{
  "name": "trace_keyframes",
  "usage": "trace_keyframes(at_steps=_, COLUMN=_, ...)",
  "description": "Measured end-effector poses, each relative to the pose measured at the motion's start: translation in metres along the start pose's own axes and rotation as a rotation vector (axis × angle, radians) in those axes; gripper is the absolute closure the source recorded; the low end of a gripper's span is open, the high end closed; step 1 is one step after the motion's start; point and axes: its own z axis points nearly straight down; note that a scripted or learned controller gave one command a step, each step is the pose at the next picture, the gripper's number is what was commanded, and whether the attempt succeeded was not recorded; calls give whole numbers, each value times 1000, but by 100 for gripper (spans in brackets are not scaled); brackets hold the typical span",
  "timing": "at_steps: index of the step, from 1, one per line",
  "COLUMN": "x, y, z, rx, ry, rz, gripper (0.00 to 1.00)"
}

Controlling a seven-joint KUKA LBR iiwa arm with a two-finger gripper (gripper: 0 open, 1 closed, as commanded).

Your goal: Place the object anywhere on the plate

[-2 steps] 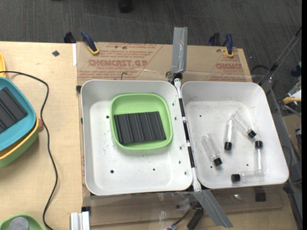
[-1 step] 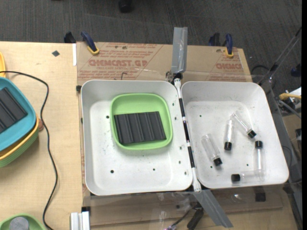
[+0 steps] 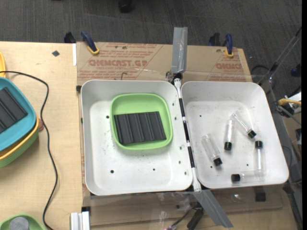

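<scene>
A square green plate (image 3: 165,110) sits in the left white bin (image 3: 96,166), toward its back. A dark grey ribbed slab (image 3: 140,127) lies flat on the plate and covers most of its floor. In the right white bin (image 3: 268,109) lie several clear plastic tubes with black caps: one (image 3: 211,150) near the left middle, one (image 3: 229,135) in the middle, one (image 3: 243,124) slanting behind it, one (image 3: 259,156) at the right and one (image 3: 245,177) along the front wall.
A stack of teal and yellow plates (image 3: 19,128) holding another dark slab stands on the wooden bench at far left, with a black cable (image 3: 48,128) curling past it. Brown cardboard (image 3: 124,59) clamped behind the bins lies under them.
</scene>
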Motion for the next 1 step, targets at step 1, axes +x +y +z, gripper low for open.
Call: trace_keyframes(at_steps=1, x=-8, y=-2, z=8, rx=0, ry=1, rz=1, gripper=0)
